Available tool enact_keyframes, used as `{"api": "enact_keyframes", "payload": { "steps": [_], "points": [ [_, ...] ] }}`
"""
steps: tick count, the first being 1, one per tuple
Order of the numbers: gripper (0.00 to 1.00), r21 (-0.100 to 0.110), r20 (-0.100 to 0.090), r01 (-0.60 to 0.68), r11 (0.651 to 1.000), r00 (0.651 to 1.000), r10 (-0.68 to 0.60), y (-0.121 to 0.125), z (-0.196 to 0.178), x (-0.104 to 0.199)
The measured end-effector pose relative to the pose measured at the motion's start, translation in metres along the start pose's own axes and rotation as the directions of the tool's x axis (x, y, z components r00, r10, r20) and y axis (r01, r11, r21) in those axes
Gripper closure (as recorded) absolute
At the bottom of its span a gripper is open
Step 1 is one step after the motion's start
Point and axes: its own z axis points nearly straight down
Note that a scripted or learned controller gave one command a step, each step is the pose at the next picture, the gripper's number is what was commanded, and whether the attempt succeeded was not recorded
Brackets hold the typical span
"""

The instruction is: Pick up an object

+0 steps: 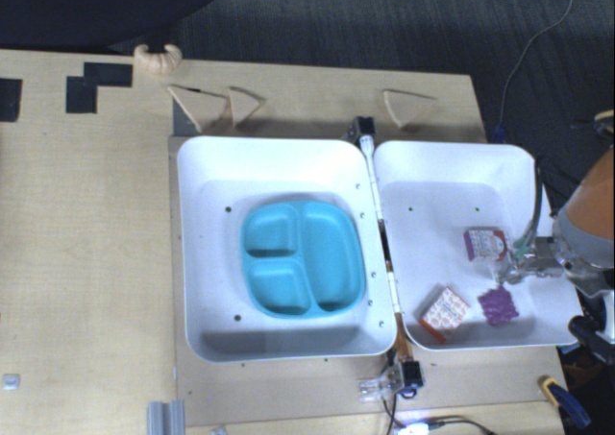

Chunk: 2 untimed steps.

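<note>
The right bin [452,183] holds three small things. A purple and red packet [482,242] lies right of the bin's middle. A crumpled purple object [498,305] lies toward the front right. A red and white box [445,311] rests near the front wall, left of the purple object. My gripper [516,267] reaches in over the bin's right wall, and its tip hangs between the packet and the purple object, close above both. No object shows up in its grasp.
The left bin [207,231] holds a blue divided plate [302,255]. A ridge [381,231] separates the two bins. Cables and a connector [404,380] lie at the bench's front edge. The arm's body [588,222] overhangs the right bin's right wall.
</note>
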Motion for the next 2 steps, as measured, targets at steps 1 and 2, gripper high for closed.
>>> {"api": "enact_keyframes", "payload": {
  "steps": [1, 2],
  "points": [
    [1.0, 0.0, -0.002, 0.0, 1.0, 1.0, 0.0, 0.093, -0.092, 0.057],
    [1.0, 0.005, -0.001, -0.004, 1.0, 1.0, 0.004, 0.004, -0.125, 0.083]
  ]
}}
